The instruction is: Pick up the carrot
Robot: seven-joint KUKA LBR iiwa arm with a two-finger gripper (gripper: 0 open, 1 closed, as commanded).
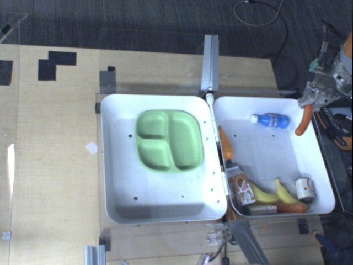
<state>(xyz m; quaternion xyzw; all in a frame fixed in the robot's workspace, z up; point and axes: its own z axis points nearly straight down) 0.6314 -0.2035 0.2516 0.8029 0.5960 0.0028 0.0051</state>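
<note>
Gripper (312, 99) hangs over right bin's (320, 164) far right rim, fingers clamped on carrot (303, 120), which dangles top-held above the bin floor. Bottle (271, 120) lies just beside. Grasp looks secure, so the pick seems mostly done. Green tray (168, 139) sits in left bin (116, 175).
</note>
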